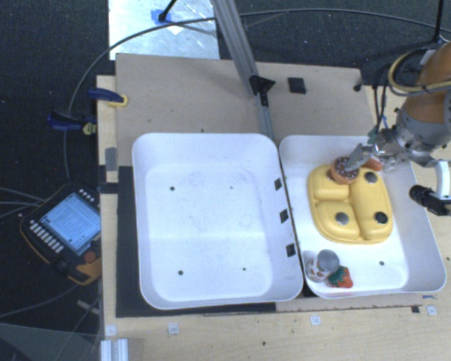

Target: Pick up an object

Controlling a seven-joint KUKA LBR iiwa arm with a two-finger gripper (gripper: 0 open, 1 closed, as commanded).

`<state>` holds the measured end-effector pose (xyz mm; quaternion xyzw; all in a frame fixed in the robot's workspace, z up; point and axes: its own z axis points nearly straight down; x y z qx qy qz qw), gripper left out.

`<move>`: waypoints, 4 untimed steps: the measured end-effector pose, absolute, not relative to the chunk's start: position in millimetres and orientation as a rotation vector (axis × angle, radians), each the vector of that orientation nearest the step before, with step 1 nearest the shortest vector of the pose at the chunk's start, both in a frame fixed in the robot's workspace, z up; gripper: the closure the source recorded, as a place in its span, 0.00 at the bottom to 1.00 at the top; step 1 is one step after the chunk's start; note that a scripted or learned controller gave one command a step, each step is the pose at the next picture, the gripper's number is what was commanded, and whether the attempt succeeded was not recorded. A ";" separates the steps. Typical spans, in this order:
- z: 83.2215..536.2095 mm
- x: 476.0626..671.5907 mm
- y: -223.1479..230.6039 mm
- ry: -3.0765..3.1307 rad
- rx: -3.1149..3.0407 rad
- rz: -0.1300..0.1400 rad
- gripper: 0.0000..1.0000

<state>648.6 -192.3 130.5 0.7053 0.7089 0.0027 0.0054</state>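
A large yellow moulded piece with dark round spots lies in the right bin. A small brown ring-shaped object rests on its upper left corner. My gripper comes in from the right and hangs low over the bin's far side, its tip right beside the brown object, touching it or nearly so. Nothing visibly hangs from the gripper. At the right bin's near left corner sits a small cluster: a grey round item and a red and green item.
The left bin stands beside the right one, their rims meeting in the middle. A slanted metal pole rises behind the bins. A handheld pendant and cables lie on the floor at left. Clamps grip the bench's left edge.
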 end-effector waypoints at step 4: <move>267.8 651.3 -182.0 2.225 2.209 0.006 1.00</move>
